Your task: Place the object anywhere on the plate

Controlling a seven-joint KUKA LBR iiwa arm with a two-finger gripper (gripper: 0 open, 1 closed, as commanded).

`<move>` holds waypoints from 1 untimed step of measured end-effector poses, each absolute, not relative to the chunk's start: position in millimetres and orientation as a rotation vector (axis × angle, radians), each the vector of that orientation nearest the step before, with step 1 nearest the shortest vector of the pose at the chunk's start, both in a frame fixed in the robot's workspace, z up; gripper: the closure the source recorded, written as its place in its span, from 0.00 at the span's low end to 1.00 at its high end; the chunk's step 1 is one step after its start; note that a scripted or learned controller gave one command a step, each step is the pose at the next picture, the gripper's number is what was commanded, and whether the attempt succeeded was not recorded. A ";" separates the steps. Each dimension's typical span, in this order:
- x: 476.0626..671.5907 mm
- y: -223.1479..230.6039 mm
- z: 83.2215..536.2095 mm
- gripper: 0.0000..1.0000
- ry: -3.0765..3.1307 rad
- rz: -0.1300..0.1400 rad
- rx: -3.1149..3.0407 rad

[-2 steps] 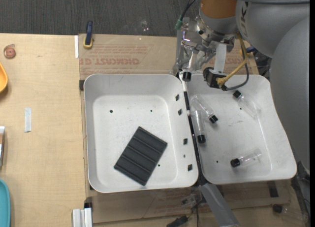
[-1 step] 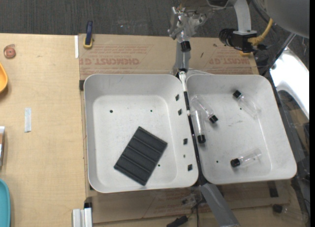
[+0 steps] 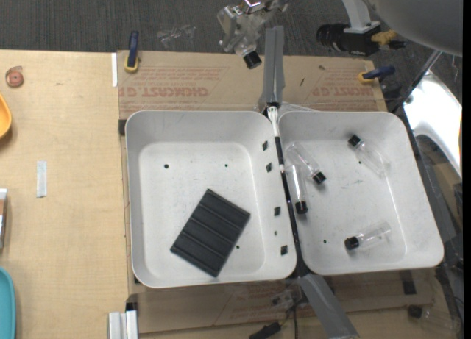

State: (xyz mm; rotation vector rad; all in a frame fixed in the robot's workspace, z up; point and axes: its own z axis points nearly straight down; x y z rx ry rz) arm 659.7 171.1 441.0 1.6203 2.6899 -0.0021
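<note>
Jaws first: from up here I can't tell whether they're spread or pressed together. The gripper [image 3: 244, 23] hangs high over the far side of the bench, beyond both bins. In the left bin [image 3: 135, 183], 1 black ribbed plate [image 3: 211, 232] lies flat and skewed, toward the front. In the right bin [image 3: 421, 183], 4 clear black-capped vials [image 3: 366, 152] sit well apart from that plate: 1 far back, 2 near the left wall, 1 near the front.
</note>
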 end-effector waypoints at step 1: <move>659.7 192.4 441.4 1.00 3.035 0.000 0.803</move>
